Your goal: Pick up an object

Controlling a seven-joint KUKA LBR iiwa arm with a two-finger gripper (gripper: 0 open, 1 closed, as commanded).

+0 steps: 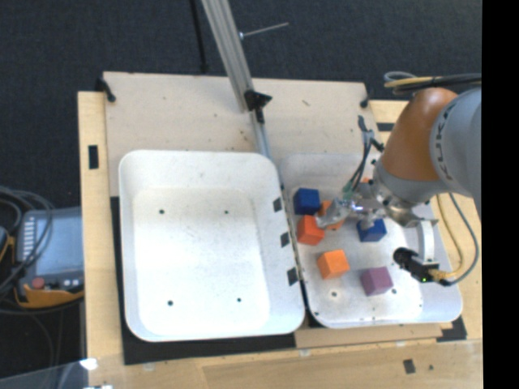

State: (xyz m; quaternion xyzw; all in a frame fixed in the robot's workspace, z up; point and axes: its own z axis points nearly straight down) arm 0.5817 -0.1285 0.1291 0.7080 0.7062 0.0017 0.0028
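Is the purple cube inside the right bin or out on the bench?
Inside. The purple cube sits on the right bin floor, near its front edge, beside an orange cube.

Dark carpeted floor surrounds a pale wooden bench under even light.

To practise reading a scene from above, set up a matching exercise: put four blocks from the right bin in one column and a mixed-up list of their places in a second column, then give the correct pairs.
Column one:
1. purple block
2. blue block by the divider
3. orange block lying alone
4. blue block under the arm

Column two:
A. top left of the group
B. nearest the right bin's front edge, on the right
C. just right of the gripper
D. below the gripper, left of the purple block

Pairs: 1-B, 2-A, 3-D, 4-C
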